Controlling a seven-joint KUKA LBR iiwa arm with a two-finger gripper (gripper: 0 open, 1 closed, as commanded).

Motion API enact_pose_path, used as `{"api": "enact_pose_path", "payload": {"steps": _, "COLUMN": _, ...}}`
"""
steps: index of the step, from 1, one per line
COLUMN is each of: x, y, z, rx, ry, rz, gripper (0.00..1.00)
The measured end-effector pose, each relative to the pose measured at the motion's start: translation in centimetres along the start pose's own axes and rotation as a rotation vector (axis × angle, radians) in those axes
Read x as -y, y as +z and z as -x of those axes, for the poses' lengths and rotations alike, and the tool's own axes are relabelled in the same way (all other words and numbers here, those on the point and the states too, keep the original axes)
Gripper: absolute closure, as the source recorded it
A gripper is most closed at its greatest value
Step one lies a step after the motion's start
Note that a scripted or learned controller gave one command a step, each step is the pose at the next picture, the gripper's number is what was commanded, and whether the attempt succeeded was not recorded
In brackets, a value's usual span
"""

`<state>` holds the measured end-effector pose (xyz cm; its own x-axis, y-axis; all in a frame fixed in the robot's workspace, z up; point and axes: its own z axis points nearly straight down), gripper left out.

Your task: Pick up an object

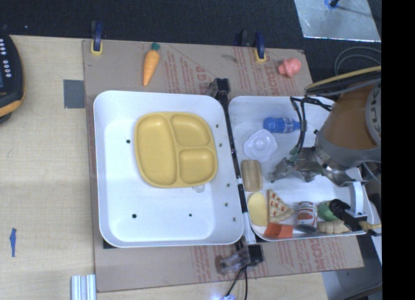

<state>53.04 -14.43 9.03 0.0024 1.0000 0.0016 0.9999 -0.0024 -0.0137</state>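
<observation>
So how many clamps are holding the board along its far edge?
2 in sight: a blue clamp at the far left corner, another clamp further right, above the right bin. Others may be hidden.

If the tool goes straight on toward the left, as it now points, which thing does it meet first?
Probably the tan bread-like block by the right white bin's left wall. The tool points left and slightly down toward it. Its height above the bin floor is unclear, so it might pass over the block.
</observation>
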Motion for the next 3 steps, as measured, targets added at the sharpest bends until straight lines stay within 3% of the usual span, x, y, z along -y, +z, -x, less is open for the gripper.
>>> {"api": "enact_pose_path", "payload": {"steps": 1, "x": 5.8, "y": 0.0, "z": 1.4, "rx": 0.0, "ry": -0.003, "rz": 0.005, "gripper": 0.0}}
{"api": "enact_pose_path", "payload": {"steps": 2, "x": -4.5, "y": -2.4, "z": -2.5, "rx": 0.002, "ry": -0.014, "rz": 0.022, "gripper": 0.0}}
{"api": "enact_pose_path", "payload": {"steps": 3, "x": -13.0, "y": -2.3, "z": -0.9, "rx": 0.005, "ry": -0.01, "rz": 0.02, "gripper": 0.0}}
